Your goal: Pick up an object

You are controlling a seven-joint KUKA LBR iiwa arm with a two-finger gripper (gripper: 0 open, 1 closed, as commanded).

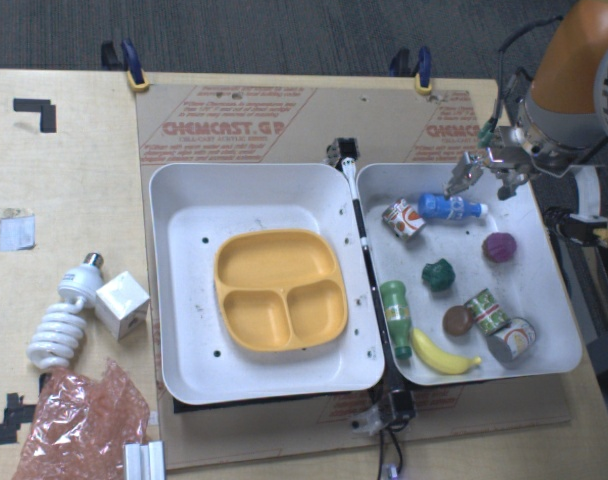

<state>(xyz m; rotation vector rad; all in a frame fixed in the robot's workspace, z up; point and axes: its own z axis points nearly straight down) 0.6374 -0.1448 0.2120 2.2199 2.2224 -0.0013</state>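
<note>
blue plastic is my landmark here: the blue bottle (450, 207) lies on its side in the far part of the right bin (554, 298), and i place everything from it. from the camera view above the bench, my gripper (468, 172) hangs just beyond the bottle, over the bin's far edge, nothing between its fingers; they look parted, though at this slant i judge that loosely. just beside the bottle's cap end lies a small red and white can (404, 218). nearer the camera than the bottle sit a green lump (438, 274), a purple ball (500, 247), a green bottle (395, 316), a banana (442, 354) and two more cans (499, 326). well off past the divider from the bottle, the left bin (184, 208) holds a yellow divided tray (281, 290). i judge i am in the approach step, nothing picked yet. next i need to descend over the bottle, straddle its body across its narrow width, and close.
</note>
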